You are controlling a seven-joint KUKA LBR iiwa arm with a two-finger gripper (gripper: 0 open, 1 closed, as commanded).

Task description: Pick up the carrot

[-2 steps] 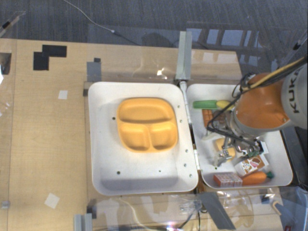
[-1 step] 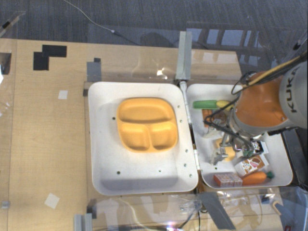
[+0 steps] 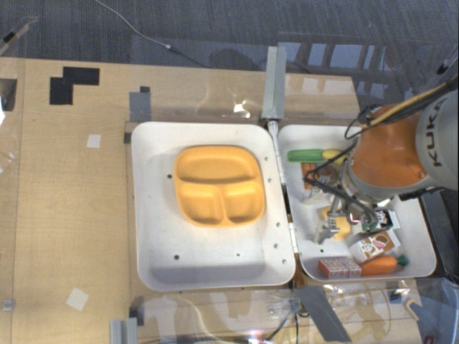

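In the camera view, two white bins are seen side by side on the desk [image 3: 57, 213]. The left bin [image 3: 154, 264] carries a yellow divided tray [image 3: 217, 185]. The right bin [image 3: 427, 253] holds the clutter: a green item [image 3: 307, 155] near its far edge, a red box [image 3: 338, 267] and a small carton [image 3: 374, 245] near its front edge.

The carrot [image 3: 379, 266] is seen lying flat at the front of the right bin, just beside the red box, its green top turned toward the bin's right corner. No lift has been made: the carrot rests on the bin floor, untouched. The whole pick is judged to be left to do.

The arm [image 3: 387, 153] is reached in over the right bin. The gripper [image 3: 331, 228] is lowered near the bin's middle, above a yellow item [image 3: 343, 227], near the carrot but apart from it. Whether it is open or closed cannot be told, since it is small and mixed with cables. Nothing is seen held in it.

A shift toward the front edge is judged necessary before a grasp.
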